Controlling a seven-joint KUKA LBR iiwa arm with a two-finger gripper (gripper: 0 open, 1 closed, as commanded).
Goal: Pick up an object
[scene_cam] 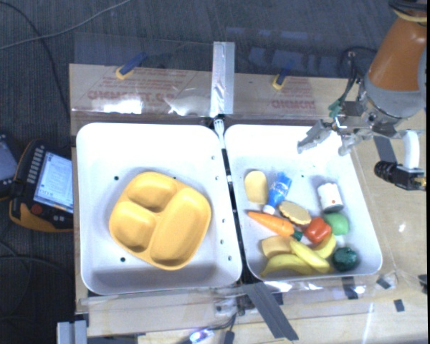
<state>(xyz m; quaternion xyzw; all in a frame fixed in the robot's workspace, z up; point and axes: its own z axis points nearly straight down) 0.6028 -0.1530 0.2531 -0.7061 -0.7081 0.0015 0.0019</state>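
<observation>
Our hand above the right bin

We see its fingers spread, pinching nothing; the carrot lies among toy foods; a yellow tray fills the left bin.

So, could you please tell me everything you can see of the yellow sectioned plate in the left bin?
The yellow sectioned plate is a rounded, glossy piece that looks like moulded plastic, divided by raised ridges into three compartments: two smaller ones toward the left and top, one larger toward the right. It lies flat, open side up, turned at an angle, roughly in the middle of the left bin. Nothing lies in it, and it touches only the bin floor.
</observation>
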